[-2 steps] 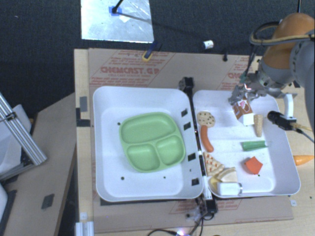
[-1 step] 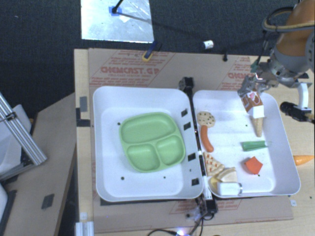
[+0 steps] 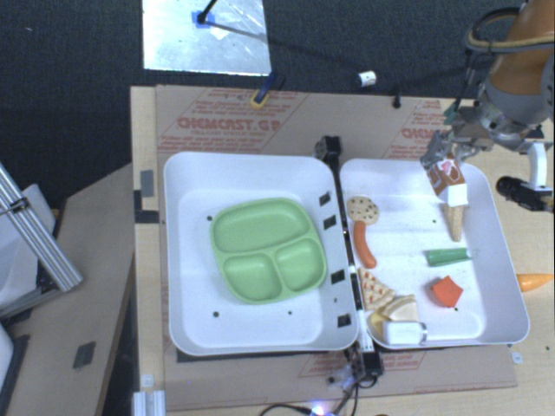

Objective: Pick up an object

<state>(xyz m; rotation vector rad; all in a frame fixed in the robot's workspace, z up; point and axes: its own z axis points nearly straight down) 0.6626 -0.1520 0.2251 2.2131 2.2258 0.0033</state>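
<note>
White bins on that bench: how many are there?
2. The left bin holds a green divided plate; the right bin holds toy foods, with the gripper above its far edge.

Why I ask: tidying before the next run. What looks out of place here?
An orange carrot-like piece lies on the bench just outside the right bin, past its right rim, while the other toy foods sit inside.

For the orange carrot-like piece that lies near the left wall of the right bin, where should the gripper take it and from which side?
Grip the orange piece at its middle, coming straight down from above. It lies flat, long and narrow, so the fingers should close across its narrow width. The cookie touches its upper end, so the middle looks safer.
</note>
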